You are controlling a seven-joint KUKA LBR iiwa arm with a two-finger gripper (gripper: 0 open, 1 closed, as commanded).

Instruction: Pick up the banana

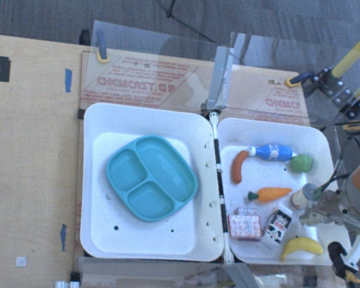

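Note:
The yellow banana (302, 247) lies in the front right corner of the right bin (324, 140), curved side up. My gripper (315, 211) hangs at the bin's right side, just above and behind the banana and apart from it. The grey wrist and orange band reach in from the right edge. The metal gripper body blurs against the bin wall.
The right bin also holds a carrot (269, 194), a red sausage (238, 167), a blue bottle (272, 152), a green item (301, 162), a red box (246, 224) and a black-and-white carton (278, 226) close to the banana. A teal divided plate (152, 177) sits in the left bin (95, 163).

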